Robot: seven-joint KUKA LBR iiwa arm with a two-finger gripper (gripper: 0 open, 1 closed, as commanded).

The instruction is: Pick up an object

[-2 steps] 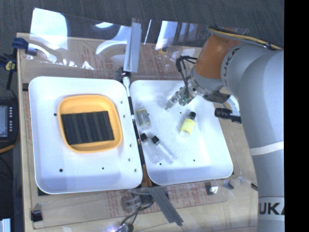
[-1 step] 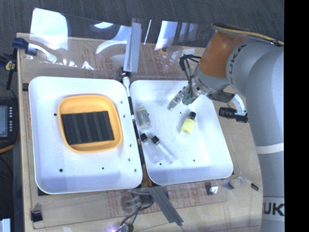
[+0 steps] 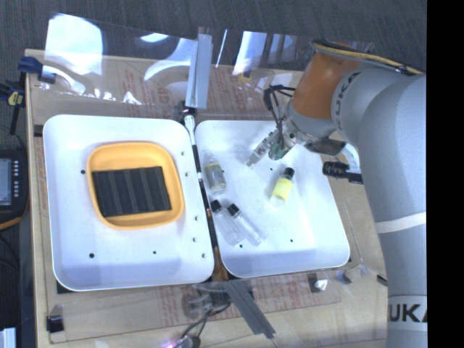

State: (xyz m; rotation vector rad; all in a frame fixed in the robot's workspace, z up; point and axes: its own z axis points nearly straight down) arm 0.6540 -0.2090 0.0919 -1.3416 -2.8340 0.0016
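Lettering "UK" (image 3: 403, 313) shows on the arm (image 3: 391, 158); whether its jaws are clenched, I cannot tell.

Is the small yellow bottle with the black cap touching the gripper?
Apart. The camera view shows bare white bin floor between the small yellow bottle and the gripper.
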